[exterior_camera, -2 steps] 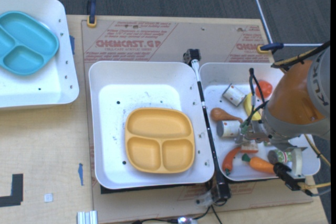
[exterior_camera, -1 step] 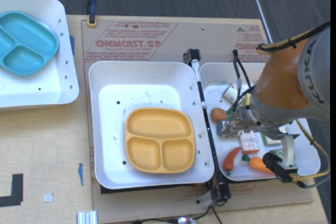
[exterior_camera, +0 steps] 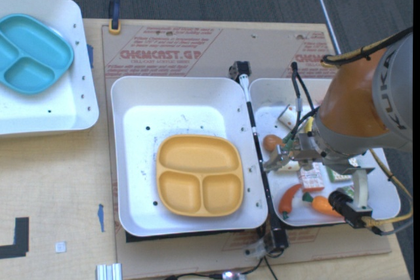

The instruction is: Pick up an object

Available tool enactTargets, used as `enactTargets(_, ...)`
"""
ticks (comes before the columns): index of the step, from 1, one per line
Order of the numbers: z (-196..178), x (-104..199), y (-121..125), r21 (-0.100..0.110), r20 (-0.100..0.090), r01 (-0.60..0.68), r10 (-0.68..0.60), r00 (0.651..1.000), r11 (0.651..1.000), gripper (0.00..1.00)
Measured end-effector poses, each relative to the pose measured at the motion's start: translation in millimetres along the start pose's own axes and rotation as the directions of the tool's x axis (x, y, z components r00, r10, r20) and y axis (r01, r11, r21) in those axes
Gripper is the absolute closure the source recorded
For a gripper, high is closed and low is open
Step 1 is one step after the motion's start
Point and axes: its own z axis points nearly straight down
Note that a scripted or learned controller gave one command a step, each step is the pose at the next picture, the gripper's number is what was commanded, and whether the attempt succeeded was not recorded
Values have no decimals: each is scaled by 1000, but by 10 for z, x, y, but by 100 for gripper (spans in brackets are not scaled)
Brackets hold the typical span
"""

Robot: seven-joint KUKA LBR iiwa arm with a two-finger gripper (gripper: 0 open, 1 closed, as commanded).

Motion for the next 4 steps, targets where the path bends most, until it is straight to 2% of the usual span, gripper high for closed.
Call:
enactTargets(1,432,-306,0,-2,1,0,0,1000,1000,0)
enactTargets(2,687,-719,-14,3,0,-2,2,1000,1000,0)
enactTargets(3,589,-717,-7,1,1,-2,2,1000,1000,100)
enactTargets(4,-1,-173,2,-1,0,0,0,1000,1000,100)
